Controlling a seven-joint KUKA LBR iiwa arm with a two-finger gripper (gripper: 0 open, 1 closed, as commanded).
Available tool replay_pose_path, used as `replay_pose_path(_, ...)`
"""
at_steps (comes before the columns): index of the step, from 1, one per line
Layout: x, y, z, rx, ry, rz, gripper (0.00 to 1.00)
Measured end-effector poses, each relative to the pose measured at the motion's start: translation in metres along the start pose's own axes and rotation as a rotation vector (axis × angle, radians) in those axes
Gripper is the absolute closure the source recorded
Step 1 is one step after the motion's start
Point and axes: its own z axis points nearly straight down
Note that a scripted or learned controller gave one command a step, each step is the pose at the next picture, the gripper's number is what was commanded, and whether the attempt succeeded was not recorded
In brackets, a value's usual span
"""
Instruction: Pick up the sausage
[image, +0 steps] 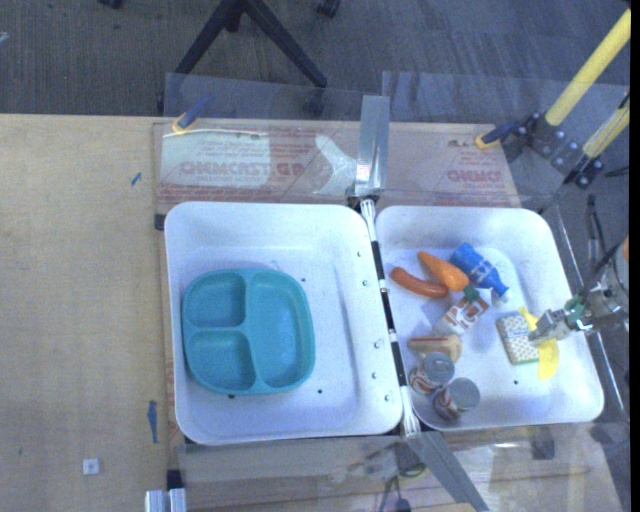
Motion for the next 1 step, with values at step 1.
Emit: replay_pose_path(1,0.0749,0.0145,-0.0076,0.002,0.004,-0.245,1.0)
